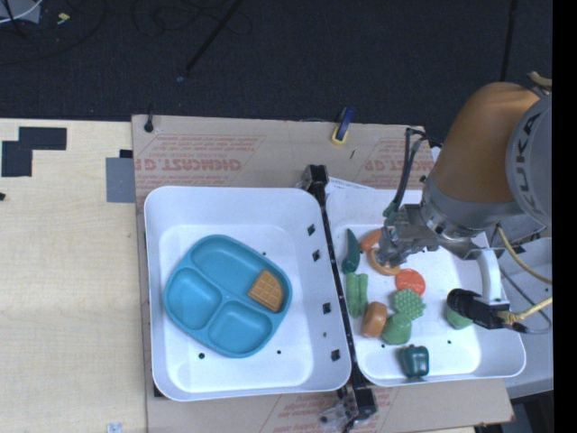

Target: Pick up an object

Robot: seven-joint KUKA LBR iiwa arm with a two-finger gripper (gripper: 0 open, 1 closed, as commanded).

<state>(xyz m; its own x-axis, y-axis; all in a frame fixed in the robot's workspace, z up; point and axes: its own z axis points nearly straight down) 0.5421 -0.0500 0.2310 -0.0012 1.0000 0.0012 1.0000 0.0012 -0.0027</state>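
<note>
My gripper (pixel 389 247) is low in the right bin (pixel 505 363), at its upper middle. It hangs right over an orange ring (pixel 382 264) and beside an orange piece (pixel 369 239). Just below lie a red round piece (pixel 410 280) and a bumpy green piece (pixel 407 303). A dark green pod (pixel 351 253) and a green block (pixel 358 291) rest along the bin's left wall. Further down are a brown-orange piece (pixel 374 317) and a dark teal pepper (pixel 414 360). The arm's body hides the bin's upper right part.
The left bin (pixel 180 210) holds a blue divided plate (pixel 203 296) with a tan waffle-like piece (pixel 266 289) on its right section. A divider wall (pixel 329 278) runs between the bins. A small green piece (pixel 458 316) lies at the right bin's right side.
</note>
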